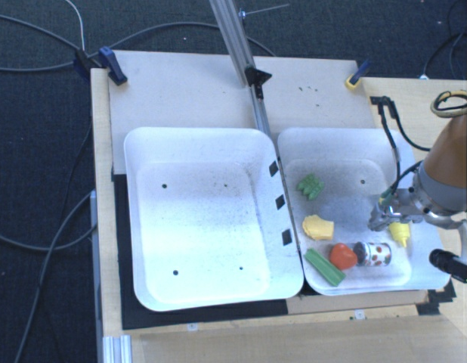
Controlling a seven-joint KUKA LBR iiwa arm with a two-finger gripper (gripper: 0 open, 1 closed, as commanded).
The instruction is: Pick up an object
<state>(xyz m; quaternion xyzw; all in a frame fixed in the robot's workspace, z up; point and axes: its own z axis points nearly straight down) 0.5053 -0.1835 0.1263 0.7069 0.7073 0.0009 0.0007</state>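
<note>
Your jaws (390,216) hang low over the right bin (332,144), close to its right wall, on the grey arm (445,180) that comes in from the right. You cannot tell from this slanted view how far apart they stand, and nothing shows plainly between them. Just to their right and a little below, a small yellow piece (400,234) sits against the bin wall. Below the jaws lies a white can with red dots (375,253), on its side, and touching its left end is a red ball (341,256). Further left of that, a green block (324,267) lies at a slant. To the left of the jaws rests a yellow lump (318,228), and up and to the left, well apart, a green toy (310,187). The left bin (143,150) lies far to the left on the surface (188,89).
</note>
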